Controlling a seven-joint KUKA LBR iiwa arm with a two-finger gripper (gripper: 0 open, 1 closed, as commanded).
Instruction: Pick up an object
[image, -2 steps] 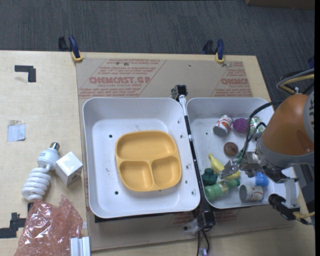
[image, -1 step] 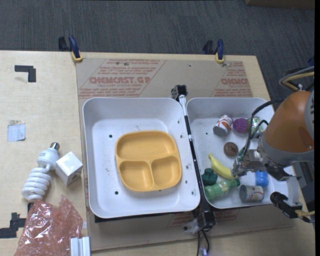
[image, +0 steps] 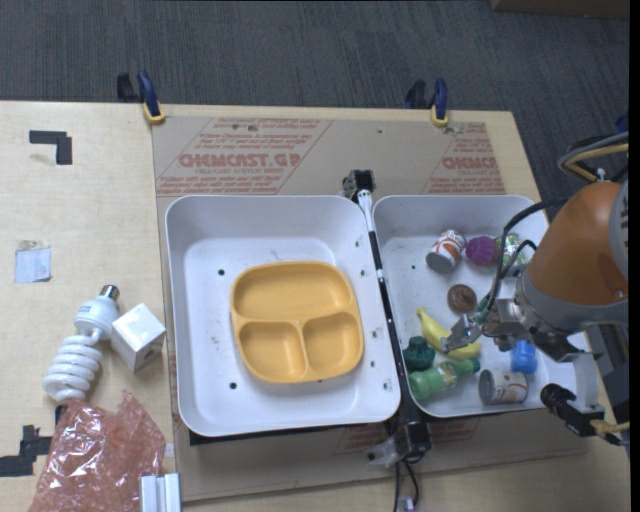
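While the claw (image: 466, 333) hangs over the right bin (image: 400, 225), its grip impossible to tell, curved yellow banana (image: 433, 328) just beside it, green bottle (image: 436, 379) below, open floor above.

Even, fairly bright overhead light is falling across the scene, giving soft, short shadows. The left bin (image: 190, 300) is casting a dim shade along its inner walls, and the yellow tray (image: 297, 320) is throwing only a faint edge shadow. The white plastic is looking slightly washed out without harsh glare. The picture is appearing a little soft and grainy overall, and small things in the right bin (image: 400, 215) are blurring together.
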